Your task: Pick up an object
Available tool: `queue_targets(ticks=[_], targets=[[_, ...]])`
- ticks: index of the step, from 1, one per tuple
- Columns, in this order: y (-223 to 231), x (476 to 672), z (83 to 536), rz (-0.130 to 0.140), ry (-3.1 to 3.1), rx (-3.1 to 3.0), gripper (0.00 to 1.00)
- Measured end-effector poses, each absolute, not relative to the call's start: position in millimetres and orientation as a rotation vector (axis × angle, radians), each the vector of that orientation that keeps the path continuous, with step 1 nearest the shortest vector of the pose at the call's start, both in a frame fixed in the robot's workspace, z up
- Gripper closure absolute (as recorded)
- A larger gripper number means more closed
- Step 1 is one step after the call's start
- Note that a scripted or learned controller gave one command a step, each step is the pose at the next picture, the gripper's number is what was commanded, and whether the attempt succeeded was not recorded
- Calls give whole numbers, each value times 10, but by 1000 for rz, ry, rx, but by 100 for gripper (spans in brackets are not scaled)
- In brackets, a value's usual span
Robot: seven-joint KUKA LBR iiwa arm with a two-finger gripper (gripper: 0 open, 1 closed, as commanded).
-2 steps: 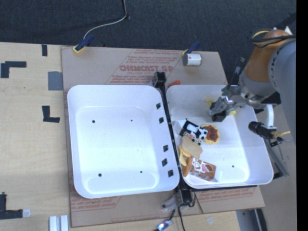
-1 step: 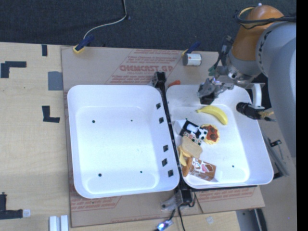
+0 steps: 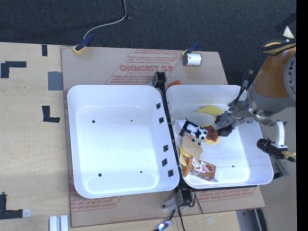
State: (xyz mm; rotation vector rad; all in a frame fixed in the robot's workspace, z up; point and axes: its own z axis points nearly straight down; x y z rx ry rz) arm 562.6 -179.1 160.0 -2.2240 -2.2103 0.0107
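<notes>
Desk: pale wood with black marks, cardboard sheet [image 3: 144, 69] under two white bins. Left bin [image 3: 115, 143] bare. Right bin [image 3: 240, 170] holds a yellow piece [image 3: 210, 110], a black-and-white toy [image 3: 192, 131] and a snack packet [image 3: 201, 169]. Gripper [image 3: 224, 124] low over them; state of fingers: cannot tell. Dark carpet [image 3: 57, 8] beyond

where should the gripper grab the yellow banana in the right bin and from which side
Take the yellow banana across its narrow middle, from straight above. It lies flat and apart from the pile, its length running left-right, so fingers closing across the short width should fit. The gripper sits beside it.
</notes>
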Motion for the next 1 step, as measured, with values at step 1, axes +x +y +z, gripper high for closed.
queue_targets(ticks=[1], targets=[[-2068,6059,1426,0,-2225,-2220,100]])
